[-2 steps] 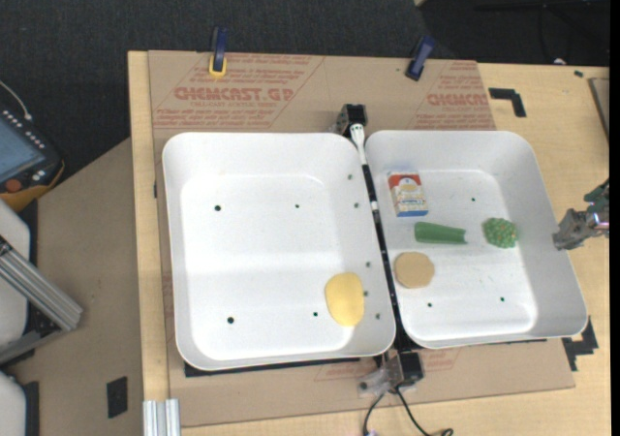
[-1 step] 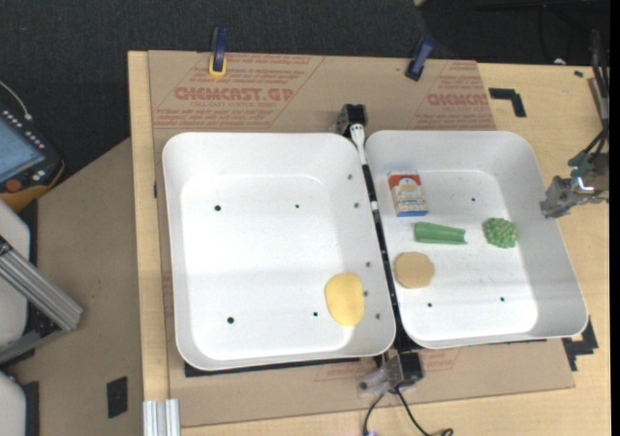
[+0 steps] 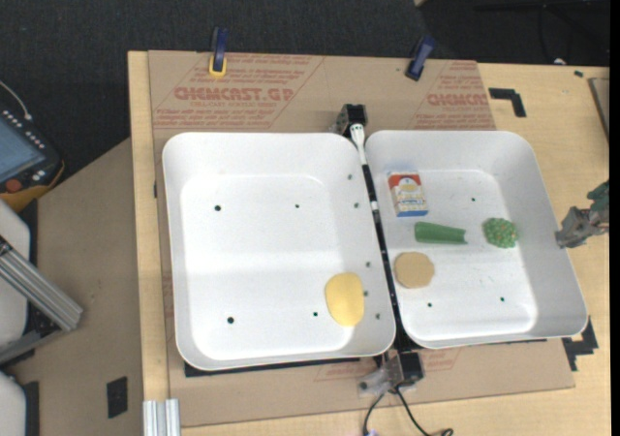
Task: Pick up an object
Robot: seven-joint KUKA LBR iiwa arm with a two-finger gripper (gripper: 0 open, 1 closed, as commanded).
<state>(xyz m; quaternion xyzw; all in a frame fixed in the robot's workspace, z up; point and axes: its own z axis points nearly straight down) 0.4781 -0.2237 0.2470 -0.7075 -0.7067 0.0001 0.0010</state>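
Observation:
The right bin [image 3: 523, 158] holds a small white carton with red and blue print [image 3: 408, 193], a dark green oblong piece [image 3: 440, 233], a light green bumpy ball [image 3: 500, 232] and a tan round disc [image 3: 415, 270]. A yellow egg-shaped object [image 3: 345, 298] lies near the front right corner of the left bin [image 3: 194, 163]. My gripper [image 3: 581, 224] sits at the far right edge of the view, just outside the right bin's right rim and to the right of the bumpy ball. Nothing shows between its tips.
Both bins rest on a brown cardboard sheet [image 3: 291, 85] held by a blue clamp [image 3: 219, 51] and another clamp [image 3: 419, 56] at the back. A black divider strip [image 3: 371, 202] runs between the bins. Cables lie at the front edge [image 3: 392, 386].

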